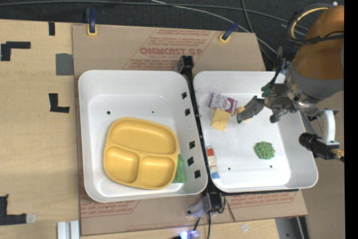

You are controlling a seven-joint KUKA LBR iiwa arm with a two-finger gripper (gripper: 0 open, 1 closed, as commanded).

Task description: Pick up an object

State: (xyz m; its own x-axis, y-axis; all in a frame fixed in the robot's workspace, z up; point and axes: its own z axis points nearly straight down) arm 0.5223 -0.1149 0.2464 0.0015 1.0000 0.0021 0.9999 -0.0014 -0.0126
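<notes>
The tool (258,109) is being held over the right bin (299,175), its fingers spread and gripping nothing. A yellow block (220,119) and purple packet (222,102) are lying just left of it; a green ball (264,149) is lying just below.
</notes>
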